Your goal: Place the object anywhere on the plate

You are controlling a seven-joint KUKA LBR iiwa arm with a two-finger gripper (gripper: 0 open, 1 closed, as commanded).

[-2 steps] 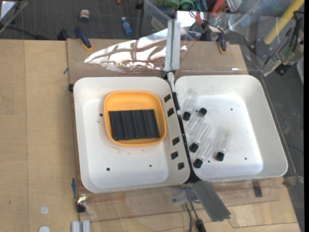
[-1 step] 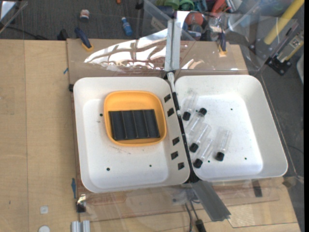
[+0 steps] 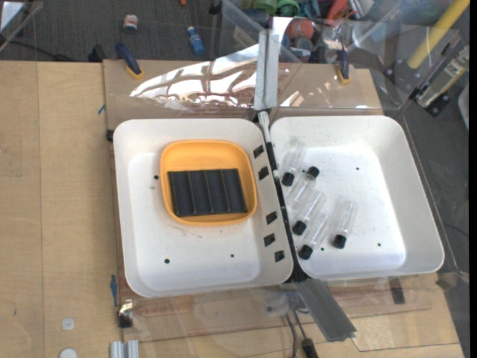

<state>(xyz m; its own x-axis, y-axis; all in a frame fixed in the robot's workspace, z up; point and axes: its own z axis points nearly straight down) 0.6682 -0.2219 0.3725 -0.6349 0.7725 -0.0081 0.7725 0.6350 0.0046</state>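
Two shallow white bins sit side by side on the wooden bench (image 3: 52, 200), the left bin (image 3: 141, 259) and the right bin (image 3: 402, 200) meeting along a central ridge that carries a row of small black tabs (image 3: 270, 217).

In the left bin we see an orange plate (image 3: 209, 152) with rounded corners, lying flat a little above the bin's middle. On the plate rests a black ribbed block (image 3: 207, 192), rectangular and split into parallel strips. It covers the lower part of the plate, and its bottom edge reaches close to the plate's near rim. The block lies wholly within the plate's outline and touches nothing else.

In the right bin we count several clear vials with black caps, gathered in the bin's left half near the ridge. One vial (image 3: 297, 157) lies highest, with a black cap (image 3: 311, 173) just below it. Another vial (image 3: 307, 200) lies slanted in the middle of the group, and a third vial (image 3: 344, 218) lies to its right, its cap pointing toward the near wall. We cannot be sure which vials touch each other, since the clear plastic blurs against the white floor.

Behind the bins stands a clear tub (image 3: 313, 2) of colourful toys, and a crinkled transparent sheet (image 3: 201, 84) lies against the far edge of the bench.

We cannot tell how the gripper's jaws stand.
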